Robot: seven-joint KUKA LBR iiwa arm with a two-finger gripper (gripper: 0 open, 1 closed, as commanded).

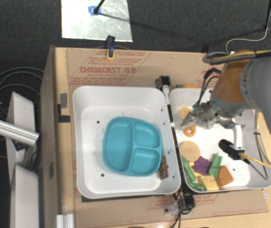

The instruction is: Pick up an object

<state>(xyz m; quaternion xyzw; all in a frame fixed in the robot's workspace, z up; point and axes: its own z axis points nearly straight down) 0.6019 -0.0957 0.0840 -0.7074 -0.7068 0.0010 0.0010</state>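
The gripper is low over the right bin, at its left end close to the wall it shares with its neighbour. From this slanted look-down I cannot tell whether it is open or closed, and nothing can be seen gripped in it. The nearest candidate is the orange ring, flat on the bin floor just beside the tip on its near side; whether they touch is too close to call. A yellow piece lies just the other way, on the far side. So the gripper sits between two small targets without being centred on either. To do this step well, I'd say pick one. The ring looks the better bet, so shift over until it is squarely straddled, drop straight down, close firmly and lift straight up. The ring is thin and flat, so a shallow descent would likely close on air, and the nearby bin wall leaves little room on that side. Further out, a tan disc rests nearer the camera. Beyond it a pile crowds the near left corner: a purple piece, green sticks and an orange block. It would be harder to pick from cleanly. The grey arm comes in from the right. The left bin holds a blue plate with a brown piece at its edge, well apart from the action.
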